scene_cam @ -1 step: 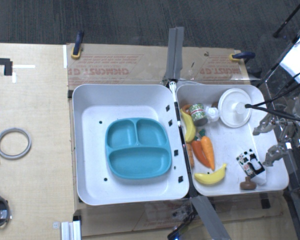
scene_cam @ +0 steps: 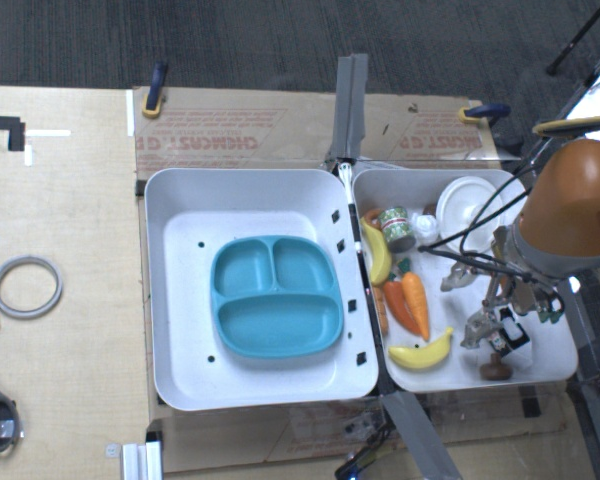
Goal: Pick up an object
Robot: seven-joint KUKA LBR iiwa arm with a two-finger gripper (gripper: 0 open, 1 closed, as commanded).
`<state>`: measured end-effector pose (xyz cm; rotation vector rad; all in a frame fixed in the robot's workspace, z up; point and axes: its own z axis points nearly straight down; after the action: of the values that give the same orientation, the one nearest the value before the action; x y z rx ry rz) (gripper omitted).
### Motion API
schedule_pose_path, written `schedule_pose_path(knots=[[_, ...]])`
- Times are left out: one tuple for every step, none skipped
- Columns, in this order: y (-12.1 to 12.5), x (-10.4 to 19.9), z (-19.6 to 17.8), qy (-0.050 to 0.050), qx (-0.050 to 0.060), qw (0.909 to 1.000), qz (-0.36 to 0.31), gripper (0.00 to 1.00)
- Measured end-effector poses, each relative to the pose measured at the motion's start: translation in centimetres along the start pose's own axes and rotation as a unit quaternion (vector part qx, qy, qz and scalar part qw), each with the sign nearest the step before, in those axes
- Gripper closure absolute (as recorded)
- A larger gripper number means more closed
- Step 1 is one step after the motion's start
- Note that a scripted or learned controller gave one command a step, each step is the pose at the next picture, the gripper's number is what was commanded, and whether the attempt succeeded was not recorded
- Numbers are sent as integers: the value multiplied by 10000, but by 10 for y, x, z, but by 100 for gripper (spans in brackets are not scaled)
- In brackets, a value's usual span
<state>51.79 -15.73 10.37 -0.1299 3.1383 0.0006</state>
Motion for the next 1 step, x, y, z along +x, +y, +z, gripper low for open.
schedule_pose_path(knots=[[30, -54, 11, -15, 7, 9973, 737, 0]])
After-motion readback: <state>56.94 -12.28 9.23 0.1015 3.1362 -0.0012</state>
